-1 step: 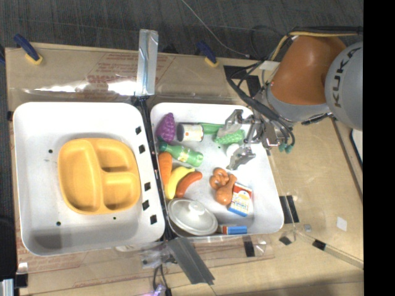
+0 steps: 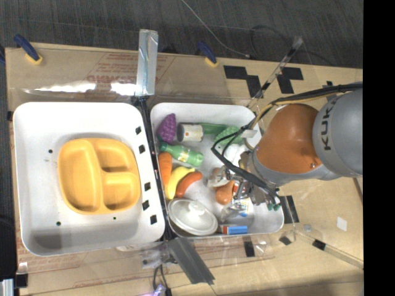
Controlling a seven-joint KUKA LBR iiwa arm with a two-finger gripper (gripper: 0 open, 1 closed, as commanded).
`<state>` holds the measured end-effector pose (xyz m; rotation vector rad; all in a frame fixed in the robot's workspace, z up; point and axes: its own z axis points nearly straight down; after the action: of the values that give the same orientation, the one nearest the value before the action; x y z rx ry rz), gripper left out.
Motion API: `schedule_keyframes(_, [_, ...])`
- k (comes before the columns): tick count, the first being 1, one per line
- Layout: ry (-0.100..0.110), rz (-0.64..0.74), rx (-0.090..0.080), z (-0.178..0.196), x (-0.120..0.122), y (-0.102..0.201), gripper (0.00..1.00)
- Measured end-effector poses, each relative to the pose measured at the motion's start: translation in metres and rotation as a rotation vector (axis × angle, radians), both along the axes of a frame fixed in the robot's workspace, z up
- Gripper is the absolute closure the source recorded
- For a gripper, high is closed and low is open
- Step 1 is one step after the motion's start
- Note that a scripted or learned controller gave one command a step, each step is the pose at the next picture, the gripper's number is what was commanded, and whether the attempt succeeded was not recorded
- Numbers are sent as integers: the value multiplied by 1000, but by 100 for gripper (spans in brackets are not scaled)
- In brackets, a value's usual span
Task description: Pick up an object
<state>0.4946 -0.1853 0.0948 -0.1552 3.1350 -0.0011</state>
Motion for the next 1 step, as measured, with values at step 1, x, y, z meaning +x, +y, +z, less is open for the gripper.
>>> schedule_keyframes(1, [-3, 9, 0, 11, 2, 2, 100])
